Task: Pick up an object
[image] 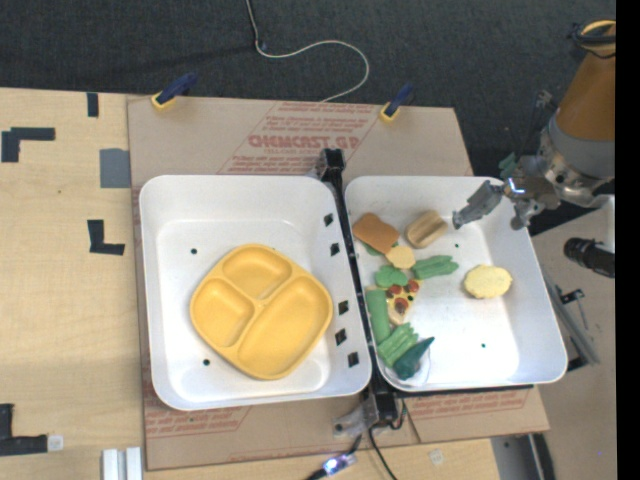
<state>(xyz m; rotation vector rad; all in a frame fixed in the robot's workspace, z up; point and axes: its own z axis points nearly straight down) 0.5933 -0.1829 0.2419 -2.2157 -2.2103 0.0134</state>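
Bread-shaped toy [427, 228] lies just left of my gripper [478, 206], whose finger state I cannot tell, over the right bin's [520, 353] upper edge. Lower right sits a yellow round piece [487, 282]; far left, a yellow divided plate [262, 310].

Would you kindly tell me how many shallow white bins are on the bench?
2. One shallow white bin sits on the left, holding a yellow divided plastic plate; the other white bin sits beside it on the right, holding small toy foods.

Glossy yellow plastic tray [262, 311], matt cardboard [290, 143]
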